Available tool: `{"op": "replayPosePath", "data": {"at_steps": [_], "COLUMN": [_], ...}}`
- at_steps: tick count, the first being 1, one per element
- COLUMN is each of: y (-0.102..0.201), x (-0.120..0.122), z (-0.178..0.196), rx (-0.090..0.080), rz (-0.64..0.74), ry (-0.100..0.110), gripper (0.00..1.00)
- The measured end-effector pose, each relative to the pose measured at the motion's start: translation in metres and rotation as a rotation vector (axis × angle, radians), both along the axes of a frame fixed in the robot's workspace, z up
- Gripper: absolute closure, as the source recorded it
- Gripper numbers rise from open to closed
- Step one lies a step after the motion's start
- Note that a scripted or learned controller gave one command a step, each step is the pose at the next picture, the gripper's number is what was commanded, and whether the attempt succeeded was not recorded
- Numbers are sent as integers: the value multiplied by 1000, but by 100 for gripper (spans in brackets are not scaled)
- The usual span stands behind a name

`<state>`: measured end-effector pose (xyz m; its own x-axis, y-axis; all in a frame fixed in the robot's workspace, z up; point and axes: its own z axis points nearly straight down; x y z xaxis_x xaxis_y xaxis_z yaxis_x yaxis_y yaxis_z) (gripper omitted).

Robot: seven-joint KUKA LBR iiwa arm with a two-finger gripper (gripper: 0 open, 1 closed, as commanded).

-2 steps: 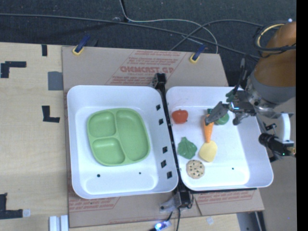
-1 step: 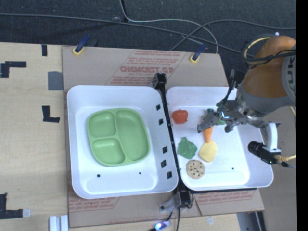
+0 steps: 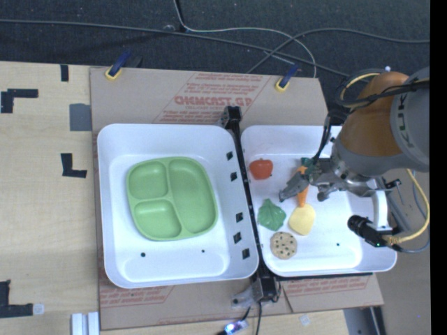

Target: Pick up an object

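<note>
At frame right, the gripper [image 3: 305, 189] hangs over the right bin [image 3: 335, 253], above toy foods: tomato [image 3: 260, 168], green leaf [image 3: 272, 216], yellow piece [image 3: 302, 220], cookie [image 3: 283, 244]. A green divided plate [image 3: 171, 197] lies in the left bin [image 3: 115, 152].

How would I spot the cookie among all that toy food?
Look at the right-hand white bin, then at its near edge. The cookie lies there, just below the green leafy piece and the yellow piece. It alone is flat, round, tan and dotted with dark chips.
</note>
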<state>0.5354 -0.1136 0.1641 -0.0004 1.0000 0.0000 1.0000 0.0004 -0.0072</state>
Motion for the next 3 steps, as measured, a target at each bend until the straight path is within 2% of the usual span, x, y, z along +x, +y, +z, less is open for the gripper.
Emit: {"op": "replayPosePath", "data": {"at_steps": [1, 2, 3], "y": [-9, -8, -2], "x": [-1, 0, 6], "z": [-58, -46, -1], "rx": [0, 1, 0], "rz": [0, 2, 2], "ry": [-1, -3, -10], "gripper": [0, 100, 100]}}
